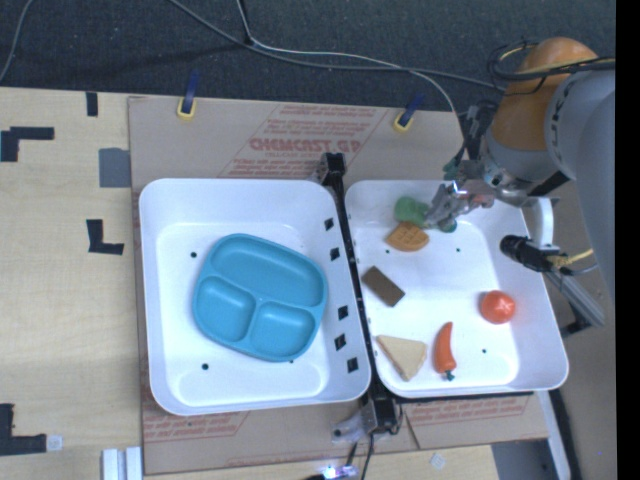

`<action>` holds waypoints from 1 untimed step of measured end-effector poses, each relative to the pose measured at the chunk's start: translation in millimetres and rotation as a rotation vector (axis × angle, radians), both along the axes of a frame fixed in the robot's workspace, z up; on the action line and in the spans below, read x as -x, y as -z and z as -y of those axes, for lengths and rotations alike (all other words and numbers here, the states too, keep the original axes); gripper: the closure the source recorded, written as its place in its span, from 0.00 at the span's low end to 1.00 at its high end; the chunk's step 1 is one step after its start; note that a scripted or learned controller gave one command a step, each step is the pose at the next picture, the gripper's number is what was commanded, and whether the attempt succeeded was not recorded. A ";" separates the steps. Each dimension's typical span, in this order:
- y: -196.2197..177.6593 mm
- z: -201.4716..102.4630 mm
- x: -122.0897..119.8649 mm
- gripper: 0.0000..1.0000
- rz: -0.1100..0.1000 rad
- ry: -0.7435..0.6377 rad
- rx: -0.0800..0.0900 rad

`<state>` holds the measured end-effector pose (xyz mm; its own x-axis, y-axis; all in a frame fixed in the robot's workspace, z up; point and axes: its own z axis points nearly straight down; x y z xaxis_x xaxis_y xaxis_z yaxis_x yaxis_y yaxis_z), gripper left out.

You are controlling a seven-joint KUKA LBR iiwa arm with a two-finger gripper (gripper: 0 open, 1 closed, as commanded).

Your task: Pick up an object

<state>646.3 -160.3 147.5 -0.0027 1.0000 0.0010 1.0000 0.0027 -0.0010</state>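
- Step in hand: the approach to a grasp is judged to be under way. The tool [445,211] is seen low in the right bin [530,368], at its far left corner, just beside a green item [408,208] and an orange-brown wafer-like item [407,237].
- Tool state: whether its two parts stand apart or together cannot be told; nothing is seen clamped between them.
- Candidate things, all lying in the right bin: the green item, rounded and smooth; the orange-brown item, flat, with a scalloped edge; a dark brown block [382,286], rectangular and matt; a red ball-like piece [497,307], glossy; a tan wedge [402,355], triangular; an orange-red pepper shape [444,347], long, with a dark tip.
- Next move, as judged: the tool is to be centred over the green item and closed on it alone, the neighbouring wafer being left out of the grip.
- Left bin [160,208]: a blue plate [260,296] of smooth plastic, divided into three compartments.
- Surface: cardboard sheet under both bins.
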 end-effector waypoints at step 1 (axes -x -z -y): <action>-47.1 -6.1 -9.9 1.00 0.001 0.000 0.000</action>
<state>656.2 -154.3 194.6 -0.0032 1.0000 0.0007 1.0000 0.0032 -0.0003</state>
